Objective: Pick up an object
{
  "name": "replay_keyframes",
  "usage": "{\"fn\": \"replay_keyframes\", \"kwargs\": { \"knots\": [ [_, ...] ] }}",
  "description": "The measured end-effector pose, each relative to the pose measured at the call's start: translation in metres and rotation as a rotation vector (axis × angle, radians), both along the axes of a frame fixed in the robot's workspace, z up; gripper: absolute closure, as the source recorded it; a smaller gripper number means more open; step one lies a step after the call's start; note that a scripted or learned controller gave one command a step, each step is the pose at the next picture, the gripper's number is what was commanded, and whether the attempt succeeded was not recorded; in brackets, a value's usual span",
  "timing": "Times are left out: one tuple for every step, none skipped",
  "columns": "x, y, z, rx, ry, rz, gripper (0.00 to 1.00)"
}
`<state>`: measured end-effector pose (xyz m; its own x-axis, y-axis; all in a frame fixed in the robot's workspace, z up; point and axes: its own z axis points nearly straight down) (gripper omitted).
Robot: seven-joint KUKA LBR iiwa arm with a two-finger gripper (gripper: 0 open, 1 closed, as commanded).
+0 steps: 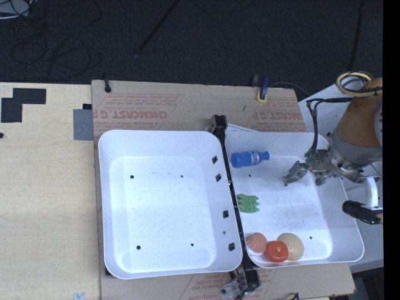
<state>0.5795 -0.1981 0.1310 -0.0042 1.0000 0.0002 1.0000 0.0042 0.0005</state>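
My gripper point(304, 179) hangs over the right bin point(340, 245), toward its upper right part, with the fingers spread and nothing between them. A blue bottle point(250, 159) lies on its side to the gripper's left, near the bin's top left corner. Lower down, by the divider, lies a small green object point(247, 203). In the bin's near left corner three things sit bunched together: a pink piece point(255, 242), a red round piece point(277, 251) and a tan round piece point(292, 245).
The left bin point(112, 167) stands beside the right one, with a black clip rail point(226, 186) between them. Both rest on a cardboard sheet point(156, 108). The arm's orange band point(359, 120) and cables stand at the right edge.
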Motion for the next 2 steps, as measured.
{"fn": "replay_keyframes", "kwargs": {
  "knots": [
    [-0.0032, -0.0011, 0.0121, 0.001, 0.005, -0.002, 1.0],
    [-0.0036, -0.002, 0.0216, 0.001, 0.006, -0.001, 1.0]
  ]
}}
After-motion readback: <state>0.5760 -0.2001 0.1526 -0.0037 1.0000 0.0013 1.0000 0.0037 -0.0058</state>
